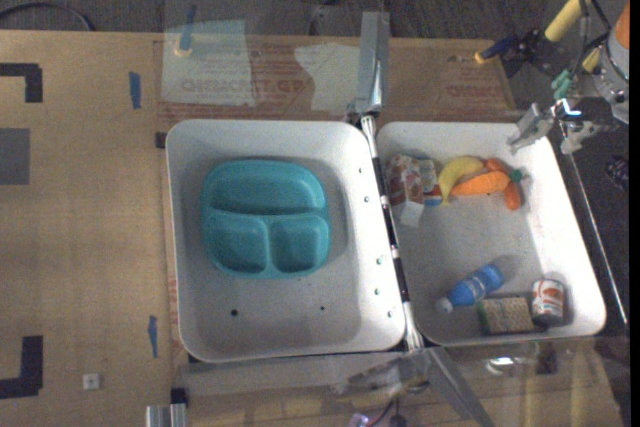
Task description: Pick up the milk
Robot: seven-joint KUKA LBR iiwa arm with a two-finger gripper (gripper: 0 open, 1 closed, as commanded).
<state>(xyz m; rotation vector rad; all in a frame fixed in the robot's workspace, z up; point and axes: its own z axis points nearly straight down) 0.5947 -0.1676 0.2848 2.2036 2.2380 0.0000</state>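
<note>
Milk here looks to be the small red-and-white carton, though its print is too blurred to read. It lies in the right bin, well to the left of the gripper in the picture and a little nearer the camera.

The wooden bench is the largest thing and spreads far to the gripper's left. The left bin sits well away on that side and holds a teal divided tray. The right bin lies under the gripper, which hangs over its far right corner. The grey arm reaches in from behind it, at the right edge.

The gripper's two fingers stand apart with nothing between them.

A yellow banana and an orange carrot lie touching each other just beside the carton, between it and the gripper. A blue bottle lies tilted well toward the camera from the gripper. A brown block and a small red-and-white can sit side by side at the near wall, almost straight toward the camera from the gripper.
</note>
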